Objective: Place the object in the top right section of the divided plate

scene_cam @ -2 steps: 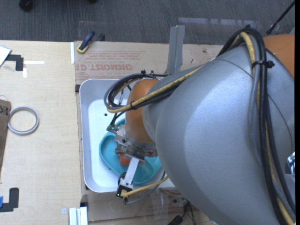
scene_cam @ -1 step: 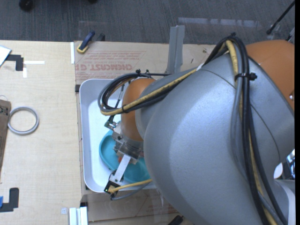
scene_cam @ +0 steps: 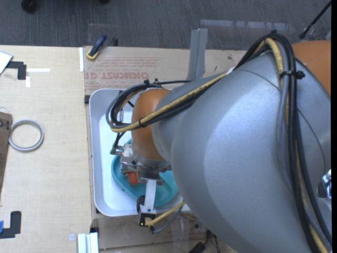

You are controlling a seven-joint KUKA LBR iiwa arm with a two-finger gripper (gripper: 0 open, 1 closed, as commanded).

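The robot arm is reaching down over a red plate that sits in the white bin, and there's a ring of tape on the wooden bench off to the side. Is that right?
Almost. The plate is teal blue, not red; the camera view shows its blue rim poking out beneath the arm's wrist. The rest holds: the arm reaches down over it, the plate sits in the white bin, and a ring of tape lies on the wooden bench off to the side.

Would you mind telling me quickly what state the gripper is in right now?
Gripper: cannot be told; it hangs over the teal divided plate in the white bin, with the wrist blocking the view.
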